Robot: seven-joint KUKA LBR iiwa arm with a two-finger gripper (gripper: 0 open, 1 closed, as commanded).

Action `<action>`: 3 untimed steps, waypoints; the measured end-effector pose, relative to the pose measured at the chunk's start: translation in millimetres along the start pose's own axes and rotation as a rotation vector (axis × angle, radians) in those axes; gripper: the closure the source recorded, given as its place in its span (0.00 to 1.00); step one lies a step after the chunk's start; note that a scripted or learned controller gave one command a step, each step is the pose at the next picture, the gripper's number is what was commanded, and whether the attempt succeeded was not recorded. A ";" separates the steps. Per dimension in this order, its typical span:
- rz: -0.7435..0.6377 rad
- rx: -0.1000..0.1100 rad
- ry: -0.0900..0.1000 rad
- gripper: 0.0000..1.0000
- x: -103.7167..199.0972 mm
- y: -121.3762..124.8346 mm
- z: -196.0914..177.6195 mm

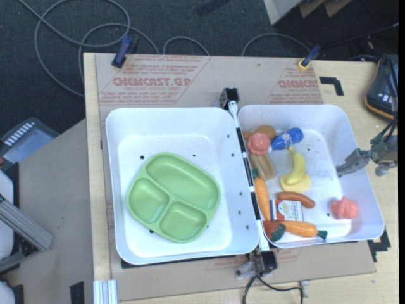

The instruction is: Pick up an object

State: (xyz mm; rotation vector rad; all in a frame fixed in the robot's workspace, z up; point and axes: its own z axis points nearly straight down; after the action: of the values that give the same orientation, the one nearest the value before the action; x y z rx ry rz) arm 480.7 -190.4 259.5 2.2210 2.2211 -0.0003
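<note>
Robotics lab, bench (190,75) w/ twin white bins (120,125), loose cables (69,18), dark carpet

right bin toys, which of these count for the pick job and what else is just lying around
For the job:
- yellow plastic banana
- orange toy carrot
- red toy sausage
- blue and white toy bottle
- pink lumpy toy
- tool at the right bin's edge

Lying about:
- green divided plastic plate
- blue clamp
- grey cables

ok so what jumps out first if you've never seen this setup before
The big green divided plate lying alone in the left bin catches the eye first. Next comes the bright heap of toy food along the left side of the right bin: a yellow banana, carrots, a blue bottle. The claw hovers at that bin's right edge.
</note>
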 end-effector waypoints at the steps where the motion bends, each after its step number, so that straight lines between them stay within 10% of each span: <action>1: 0.000 0.000 0.000 0.00 74.6 31.0 175.1; 2: 0.001 -0.001 0.000 1.00 74.6 31.2 165.4; 3: 0.001 -0.001 0.000 0.00 74.7 31.1 165.5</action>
State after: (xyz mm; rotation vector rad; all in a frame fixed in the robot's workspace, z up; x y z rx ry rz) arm 511.9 -115.8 94.0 2.2214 2.2195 0.0011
